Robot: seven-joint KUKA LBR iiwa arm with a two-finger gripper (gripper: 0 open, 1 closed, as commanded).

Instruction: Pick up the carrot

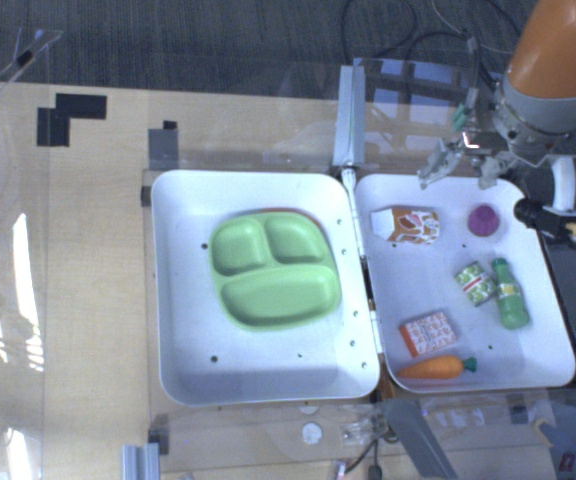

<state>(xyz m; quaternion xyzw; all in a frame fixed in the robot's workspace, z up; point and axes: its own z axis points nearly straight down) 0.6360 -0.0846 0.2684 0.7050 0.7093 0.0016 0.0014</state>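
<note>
The carrot (434, 368) is orange with a green tip and lies along the front edge of the right bin (558, 340). My gripper (463, 167) hangs above the bin's back edge, far from the carrot. Its two fingers are spread apart with nothing between them. The orange-banded arm rises from it toward the upper right.
The right bin also holds a white and orange carton (407, 224), a purple item (484, 220), a small green and white pack (475, 282), a green bottle (509, 294) and a red box (428, 333). A green divided plate (274, 269) sits in the left bin (183, 298).
</note>
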